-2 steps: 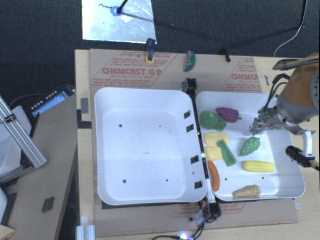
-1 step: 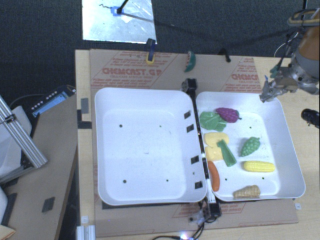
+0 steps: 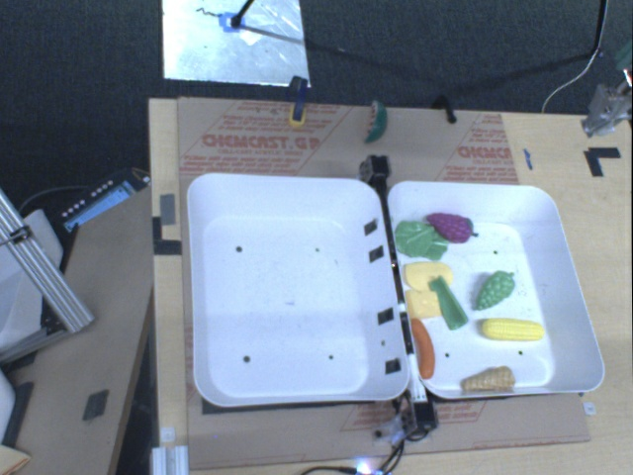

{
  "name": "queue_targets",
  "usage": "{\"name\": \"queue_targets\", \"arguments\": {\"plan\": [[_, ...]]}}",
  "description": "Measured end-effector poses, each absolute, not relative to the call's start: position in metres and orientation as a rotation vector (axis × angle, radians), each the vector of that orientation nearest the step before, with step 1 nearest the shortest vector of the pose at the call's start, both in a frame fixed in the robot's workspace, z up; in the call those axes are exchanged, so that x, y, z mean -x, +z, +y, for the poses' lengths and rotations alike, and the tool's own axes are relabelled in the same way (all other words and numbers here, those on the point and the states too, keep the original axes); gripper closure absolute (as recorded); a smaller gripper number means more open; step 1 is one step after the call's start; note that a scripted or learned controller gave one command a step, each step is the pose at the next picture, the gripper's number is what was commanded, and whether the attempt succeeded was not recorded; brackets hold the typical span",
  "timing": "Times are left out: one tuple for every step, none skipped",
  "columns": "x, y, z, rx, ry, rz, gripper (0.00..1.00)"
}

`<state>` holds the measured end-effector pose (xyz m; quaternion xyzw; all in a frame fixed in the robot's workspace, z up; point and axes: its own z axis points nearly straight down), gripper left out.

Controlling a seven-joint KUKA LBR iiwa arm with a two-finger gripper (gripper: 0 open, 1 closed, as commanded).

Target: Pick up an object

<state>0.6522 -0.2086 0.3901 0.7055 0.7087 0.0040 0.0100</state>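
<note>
Both bins sat side by side on the worktop [image 3: 166,265]. The left bin [image 3: 287,290] was at 9 o'clock of the right bin [image 3: 567,295], and their rims touched down the middle.

All the toy food was in the right bin:
- Purple grapes [image 3: 450,227] sat at 12 o'clock, touching a green leaf [image 3: 417,237] just at their 9.
- Two yellow pieces [image 3: 425,275] were stacked near the bin's 9 o'clock edge.
- A green stick [image 3: 449,304] lay slanted against the yellow pieces.
- Green grapes [image 3: 495,289] were about dead center.
- Corn [image 3: 512,331] was just at 6 o'clock of the green grapes.
- A carrot [image 3: 423,348] lay along the divider at 7 o'clock.
- A tan cone [image 3: 488,379] was down at 6 o'clock by the rim.

The tool [image 3: 605,110] was a grey bit poking in at the frame's 2 o'clock edge, well apart from the bins. Couldn't tell if it was released or clenched, and nothing showed in it.
</note>
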Motion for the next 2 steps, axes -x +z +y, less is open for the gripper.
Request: {"name": "queue_targets", "arguments": {"plan": [[-0.671, 0.409, -0.107, -2.203, 0.009, 2.234, 1.0], [-0.669, 0.461, -0.011, -2.202, 0.013, 2.234, 1.0]]}}
